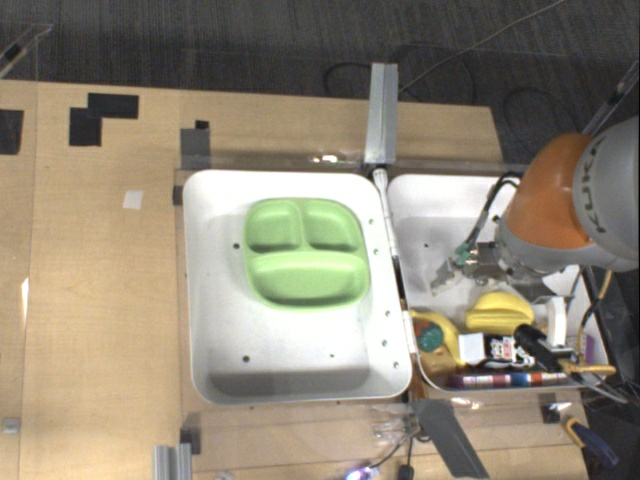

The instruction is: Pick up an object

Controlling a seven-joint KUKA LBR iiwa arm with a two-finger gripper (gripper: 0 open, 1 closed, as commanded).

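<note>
- While nothing is gripped, the gripper (447, 273) is seen with fingers spread, low in the right bin (430, 203).
- Just right of it lies a yellow banana (498, 312), among clutter at the near wall.
- Approach is judged under way; descent and closing are called for next.
- A green tray (305, 251) sits in the left bin (215, 268).

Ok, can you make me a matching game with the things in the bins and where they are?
Things:
1. green divided plate
2. banana
3. teal ball
4. gripper

Places:
A. near corner of the right bin, beside the divider
B. in the left bin
C. above the bare floor of the right bin, left of the banana
D. in the right bin, under the arm's wrist

Pairs: 1-B, 2-D, 3-A, 4-C
</note>
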